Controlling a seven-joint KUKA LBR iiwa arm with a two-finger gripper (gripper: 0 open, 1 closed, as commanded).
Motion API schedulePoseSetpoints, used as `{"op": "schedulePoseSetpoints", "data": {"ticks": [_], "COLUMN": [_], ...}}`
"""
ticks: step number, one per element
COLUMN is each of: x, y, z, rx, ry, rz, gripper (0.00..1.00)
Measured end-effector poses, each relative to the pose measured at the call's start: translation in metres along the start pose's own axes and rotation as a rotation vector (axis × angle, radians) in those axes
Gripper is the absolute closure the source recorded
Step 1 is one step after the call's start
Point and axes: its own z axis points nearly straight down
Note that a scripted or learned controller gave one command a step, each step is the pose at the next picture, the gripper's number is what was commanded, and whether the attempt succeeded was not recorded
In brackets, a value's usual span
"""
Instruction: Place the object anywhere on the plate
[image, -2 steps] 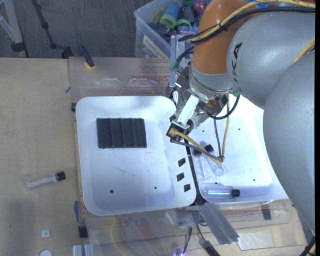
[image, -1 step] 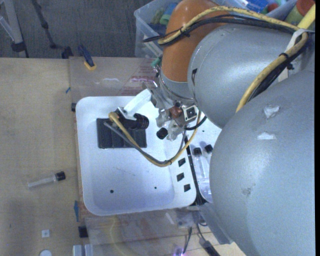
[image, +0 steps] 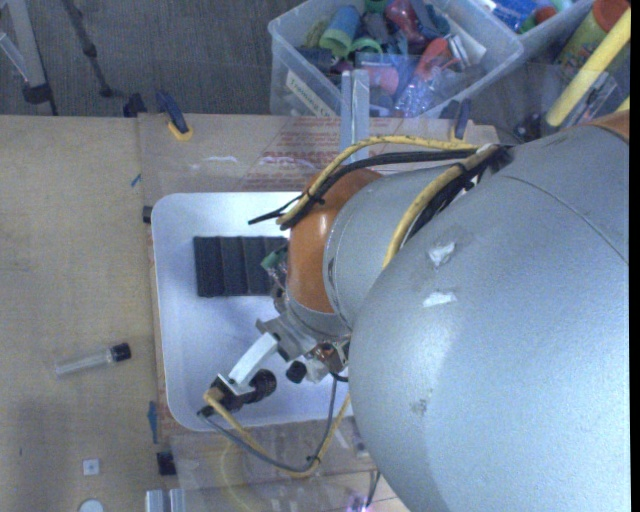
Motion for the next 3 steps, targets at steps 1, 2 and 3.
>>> {"op": "schedulePoseSetpoints", "data": {"ticks": [1, 2, 3], "x": [0.051, 0.051, 0.0], "y": [0.002, 0.042, 0.008], "z": [-0.094, -0.143, 0.07], "rx": [-0.003, -0.004, -0.001], "ry": [0.003, 0.007, 0.005], "rz": [-0.268, 0.155, 0.336], "gripper": [1.0, 1.0, 1.0]}}
